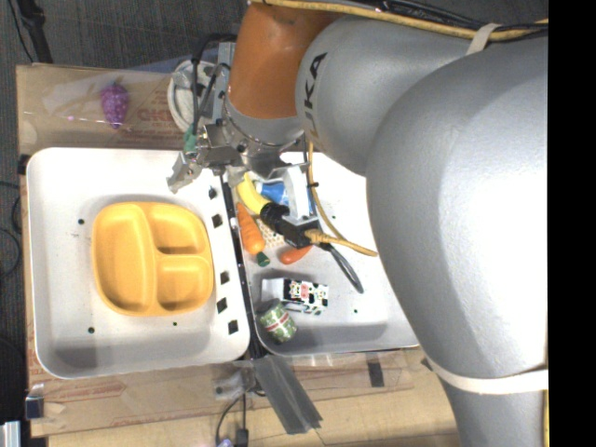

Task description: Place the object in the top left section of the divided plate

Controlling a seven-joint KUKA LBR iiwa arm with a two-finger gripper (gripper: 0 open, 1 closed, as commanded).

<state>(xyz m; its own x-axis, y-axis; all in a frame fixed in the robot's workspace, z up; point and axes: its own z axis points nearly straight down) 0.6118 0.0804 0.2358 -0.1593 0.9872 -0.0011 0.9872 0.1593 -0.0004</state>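
The yellow divided plate (152, 256) lies in the left white bin (56, 343), with one long section on its left and two smaller ones on its right. My gripper (189, 164) hangs over the far right corner of that bin, just above the plate's upper right edge and close to the wall between the bins. I see nothing in it from here. In the right bin (372, 329), partly under the wrist, lie an orange carrot (250, 233), a yellow banana-like piece (249, 194) and a blue item (275, 192).
Nearer the front of the right bin sit a small red piece (296, 254), a white printed box (305, 293) and a green patterned can (277, 322). A purple grape bunch (115, 103) lies on the bench behind the left bin. The big grey arm covers the right side.
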